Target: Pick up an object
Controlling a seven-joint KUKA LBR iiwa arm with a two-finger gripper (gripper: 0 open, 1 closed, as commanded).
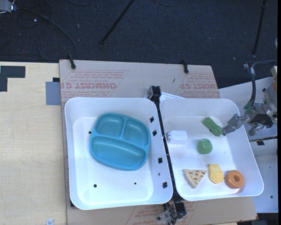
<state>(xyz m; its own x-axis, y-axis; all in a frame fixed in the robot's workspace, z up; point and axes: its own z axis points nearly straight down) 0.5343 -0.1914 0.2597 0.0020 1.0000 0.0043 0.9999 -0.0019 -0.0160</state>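
Gripper (235, 123) hovered at right bin's (185, 108) right edge, finger state impossible to tell. Green pod (211, 126) lay just left of it, long axis slanting toward that edge.

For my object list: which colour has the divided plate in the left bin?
Light blue; the divided plate shows in the camera view.

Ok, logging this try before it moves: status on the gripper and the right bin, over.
Gripper at right bin's far right edge, holding nothing seen. Long dark green toy piece just beside it. Round green toy, yellow corn cob, orange ring doughnut lie apart, unobstructed.
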